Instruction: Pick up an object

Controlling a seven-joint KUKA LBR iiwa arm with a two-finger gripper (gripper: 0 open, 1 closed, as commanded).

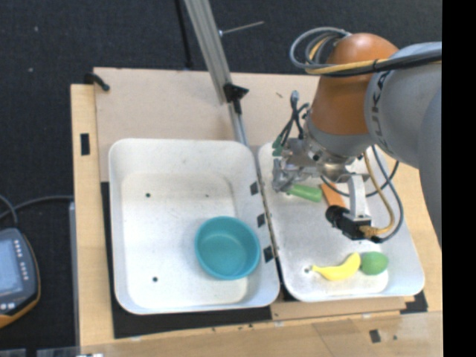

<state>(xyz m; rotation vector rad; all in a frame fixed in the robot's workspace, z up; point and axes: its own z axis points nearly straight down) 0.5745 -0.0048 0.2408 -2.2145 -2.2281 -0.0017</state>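
Pincer: the gripper (286, 175) hangs low over the far left part of the right bin (405, 274), close beside the wall shared with the left bin (123, 199); whether it is apart or together I cannot tell, and nothing shows clamped in it.
Arm: the grey arm (401, 103) with its orange band reaches in over the right bin's far edge and covers much of that bin.
Nearest object: a green piece (305, 193) lies just beside the gripper, toward the bin's middle, next to an orange piece (332, 197); contact cannot be judged.
Other objects: a yellow banana (337, 269) and a green ball (374, 263) lie touching near the right bin's near edge; a teal bowl (227, 247) sits by the left bin's near right corner.
Step in hand: by my reading, the approach to a grasp at the green piece, with no lift begun.
Next move calls for: settling squarely over the green piece before closing, then rising straight.
Edges: the shared wall stands just left of the gripper, leaving little room that way.
Open room: bare floor lies in the middle of the right bin, toward the banana.
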